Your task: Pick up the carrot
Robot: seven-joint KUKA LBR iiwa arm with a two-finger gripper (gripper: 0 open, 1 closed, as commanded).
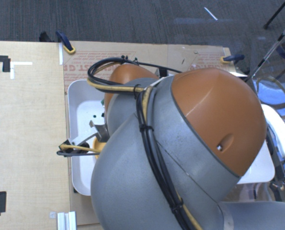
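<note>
Carrot: only a small orange sliver, probably the carrot though too little shows to be sure, peeks out in the left bin, tight against the edge of the arm, which covers most of that bin. Just left of the sliver a cable loop crosses the bin's rim. The gripper shows as a bit of grey metal right above the orange sliver; how far it is parted, and whether it has anything in it, I cannot tell. Judgement: a carrot this size should be light, stiff, smooth-skinned and tapered, so liable to roll or slip. Best hold is across the thicker middle, jaws square to its length.
</note>
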